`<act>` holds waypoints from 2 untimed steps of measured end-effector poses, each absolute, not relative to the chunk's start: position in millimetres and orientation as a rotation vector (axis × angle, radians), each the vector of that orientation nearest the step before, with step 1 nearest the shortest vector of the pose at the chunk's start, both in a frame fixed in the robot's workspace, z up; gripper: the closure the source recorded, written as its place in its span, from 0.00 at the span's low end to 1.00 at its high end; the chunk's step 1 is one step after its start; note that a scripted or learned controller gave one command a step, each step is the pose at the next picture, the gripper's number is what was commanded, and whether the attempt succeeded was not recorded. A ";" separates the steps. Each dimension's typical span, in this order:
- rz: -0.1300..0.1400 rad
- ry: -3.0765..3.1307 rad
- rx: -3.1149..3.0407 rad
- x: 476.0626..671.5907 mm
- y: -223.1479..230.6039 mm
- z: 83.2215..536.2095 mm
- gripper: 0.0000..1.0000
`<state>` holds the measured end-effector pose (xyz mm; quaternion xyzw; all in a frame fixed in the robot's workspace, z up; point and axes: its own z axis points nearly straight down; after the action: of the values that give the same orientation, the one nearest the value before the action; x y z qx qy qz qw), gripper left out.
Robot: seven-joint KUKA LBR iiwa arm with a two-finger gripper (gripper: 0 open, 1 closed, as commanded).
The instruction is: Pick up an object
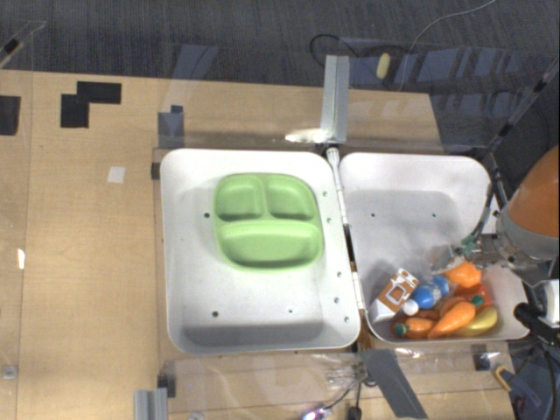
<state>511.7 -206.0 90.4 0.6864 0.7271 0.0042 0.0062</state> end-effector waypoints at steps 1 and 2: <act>0.019 2.272 2.144 514.2 -205.5 101.5 1.00; 0.014 2.187 2.242 519.1 -205.2 90.5 1.00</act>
<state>519.1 -205.2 90.5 0.7159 0.6982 0.0045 0.0045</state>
